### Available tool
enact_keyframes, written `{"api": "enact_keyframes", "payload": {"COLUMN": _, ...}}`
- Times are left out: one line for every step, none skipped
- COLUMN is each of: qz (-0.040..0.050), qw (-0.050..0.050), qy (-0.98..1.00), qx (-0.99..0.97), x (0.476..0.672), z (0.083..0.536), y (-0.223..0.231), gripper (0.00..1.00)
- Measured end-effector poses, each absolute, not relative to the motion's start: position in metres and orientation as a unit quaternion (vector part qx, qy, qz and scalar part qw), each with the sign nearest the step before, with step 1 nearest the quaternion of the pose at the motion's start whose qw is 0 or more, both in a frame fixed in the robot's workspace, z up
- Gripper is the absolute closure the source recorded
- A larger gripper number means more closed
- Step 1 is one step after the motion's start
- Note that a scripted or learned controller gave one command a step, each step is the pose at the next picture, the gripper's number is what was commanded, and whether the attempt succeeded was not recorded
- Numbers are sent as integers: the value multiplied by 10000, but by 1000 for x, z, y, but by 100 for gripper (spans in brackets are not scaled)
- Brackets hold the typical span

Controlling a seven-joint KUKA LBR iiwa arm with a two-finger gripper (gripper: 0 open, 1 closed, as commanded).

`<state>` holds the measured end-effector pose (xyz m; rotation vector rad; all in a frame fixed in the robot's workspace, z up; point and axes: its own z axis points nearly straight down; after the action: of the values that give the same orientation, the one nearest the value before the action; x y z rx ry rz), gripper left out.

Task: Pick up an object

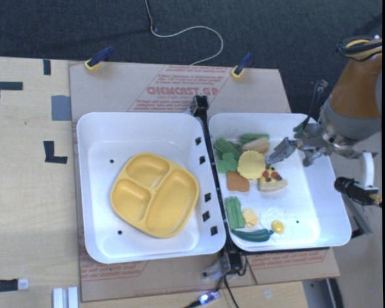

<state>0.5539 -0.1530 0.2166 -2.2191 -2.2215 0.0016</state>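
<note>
1. The end effector (pixel 274 161) hangs over the right bin (pixel 321 197), in the right half of the frame, its dark fingers reaching toward the lower left from the grey wrist.
2. Its fingertips sit just above and beside a small pizza-slice toy (pixel 271 182). How far the fingers are spread cannot be told, and nothing can be seen gripped between them.
3. The objects for picking lie in the left part of the right bin: a round yellow piece (pixel 251 165), green leafy pieces (pixel 226 155), a tan and green piece (pixel 254 140) at the top, and an orange-brown slab (pixel 237 182) below the yellow piece.
4. Lower in that bin lie a green ridged piece (pixel 233 211), a pale yellow chunk (pixel 250 219), a small yellow ball (pixel 277 226) and a dark green pod (pixel 251 235) near the bottom wall.
5. The left bin (pixel 96 172) holds a yellow divided plate (pixel 155 194) with three compartments, lying flat near its centre.
6. Both bins rest on a cardboard sheet (pixel 173 92) with red printing along its upper part; the lettering is too blurred to read surely.
7. Blue and yellow clamps (pixel 99 58) grip the sheet's upper corners.
8. A thin white cable (pixel 192 31) loops across the dark floor at the top of the frame.
</note>
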Motion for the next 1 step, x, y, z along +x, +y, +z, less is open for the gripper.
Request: {"api": "enact_keyframes", "payload": {"qz": 20, "qw": 23, "qy": -7077, "qx": -7065, "x": 553, "z": 173, "y": -149, "gripper": 0}}
